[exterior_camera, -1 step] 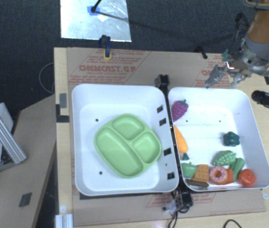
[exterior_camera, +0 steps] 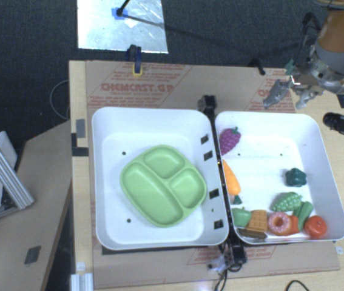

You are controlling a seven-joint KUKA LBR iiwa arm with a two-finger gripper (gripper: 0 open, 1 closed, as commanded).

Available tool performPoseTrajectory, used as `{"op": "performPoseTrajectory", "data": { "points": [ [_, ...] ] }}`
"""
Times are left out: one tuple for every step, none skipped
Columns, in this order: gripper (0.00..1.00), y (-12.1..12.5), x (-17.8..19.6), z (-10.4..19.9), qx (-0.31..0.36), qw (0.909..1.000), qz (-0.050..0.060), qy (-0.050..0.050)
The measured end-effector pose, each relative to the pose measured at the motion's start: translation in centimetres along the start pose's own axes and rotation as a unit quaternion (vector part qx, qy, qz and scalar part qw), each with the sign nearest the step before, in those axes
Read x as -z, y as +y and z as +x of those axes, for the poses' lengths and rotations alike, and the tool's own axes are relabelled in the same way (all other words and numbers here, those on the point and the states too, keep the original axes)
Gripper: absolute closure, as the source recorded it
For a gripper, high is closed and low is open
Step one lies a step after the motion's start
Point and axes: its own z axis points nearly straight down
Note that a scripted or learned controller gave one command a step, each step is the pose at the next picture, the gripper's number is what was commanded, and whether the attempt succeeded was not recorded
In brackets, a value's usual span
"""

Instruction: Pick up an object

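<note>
**Item Count by Type**

Bins: two, white, side by side: the left bin (exterior_camera: 108,162) and the right bin (exterior_camera: 317,144).

Left bin contents: one green divided plate (exterior_camera: 162,185) with three compartments.

Right bin contents, one of each:
- purple grape bunch (exterior_camera: 230,139)
- orange carrot (exterior_camera: 232,179)
- dark green broccoli piece (exterior_camera: 295,176)
- light green grape bunch (exterior_camera: 287,202)
- green pepper (exterior_camera: 241,216)
- waffle-like brown piece (exterior_camera: 257,220)
- pink donut (exterior_camera: 279,223)
- green cucumber (exterior_camera: 305,213)
- red tomato (exterior_camera: 316,225)

Toy food total: nine.

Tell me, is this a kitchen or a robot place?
Probably a robot lab, not a kitchen. A robot arm with its hand hangs over a bench with two white bins, and the food in the right bin looks like toys, beside a green plate.
</note>
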Motion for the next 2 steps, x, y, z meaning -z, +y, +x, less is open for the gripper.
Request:
{"op": "performPoseTrajectory", "data": {
  "points": [
    [0.00, -0.3, -6.1, 0.5, 0.000, 1.0000, 0.002, 0.000],
    [0.00, -0.4, -10.4, 0.1, -0.001, 1.0000, 0.001, 0.000]
  ]
}}
